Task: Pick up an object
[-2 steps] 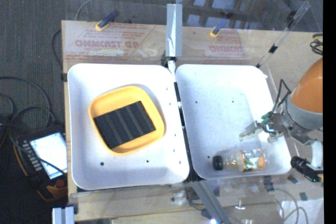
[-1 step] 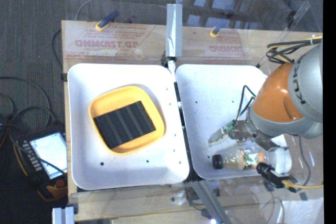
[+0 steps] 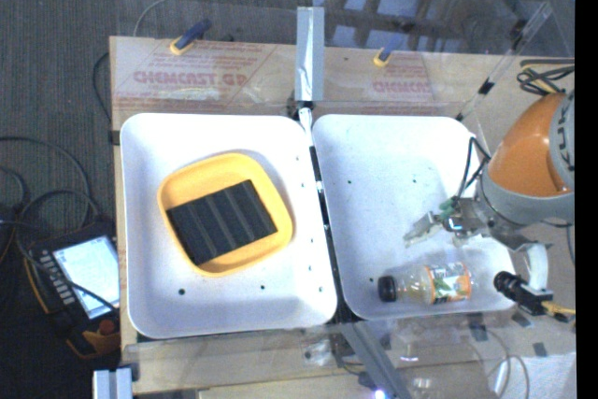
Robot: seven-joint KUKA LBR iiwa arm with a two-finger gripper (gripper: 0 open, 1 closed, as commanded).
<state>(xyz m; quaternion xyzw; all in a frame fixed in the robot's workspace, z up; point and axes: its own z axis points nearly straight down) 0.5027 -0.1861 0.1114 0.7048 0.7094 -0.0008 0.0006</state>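
A small clear bottle [image 3: 432,284] with a black cap and an orange-and-green label lies on its side near the front edge of the right bin [image 3: 374,163], cap pointing left. My gripper [image 3: 433,222] hangs over the right bin's right side, just behind the bottle and apart from it, with nothing visibly held. In the left bin [image 3: 140,294] sits a yellow dish [image 3: 177,187] with a black ridged pad [image 3: 224,220] lying in it.
The arm's grey and orange wrist [image 3: 533,168] covers the right bin's right edge. A clear plastic wall [image 3: 420,23] stands behind both bins. A raised divider [image 3: 318,192] separates the bins. A tablet [image 3: 84,266] and cables lie on the floor to the left.
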